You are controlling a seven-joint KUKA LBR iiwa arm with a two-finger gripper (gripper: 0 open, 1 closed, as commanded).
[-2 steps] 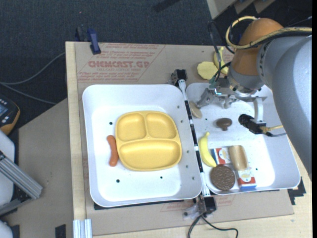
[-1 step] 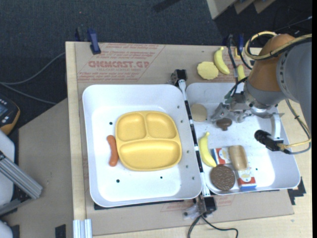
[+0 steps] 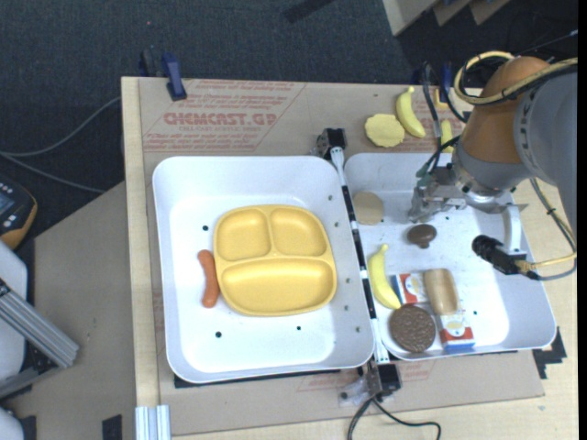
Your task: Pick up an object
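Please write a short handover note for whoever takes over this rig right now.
Pincer: low in the right bin, just above a small brown round piece; nothing seen between its fingers, grip state unclear.
Right bin also holds a banana, a bread roll on a printed card, a dark round cookie and a tan disc.
Left bin: yellow divided plate with a sausage beside it.
On the board behind the bins: a second banana and a yellow chip.
Done: no pick visible. Left: grasp and lift one item.
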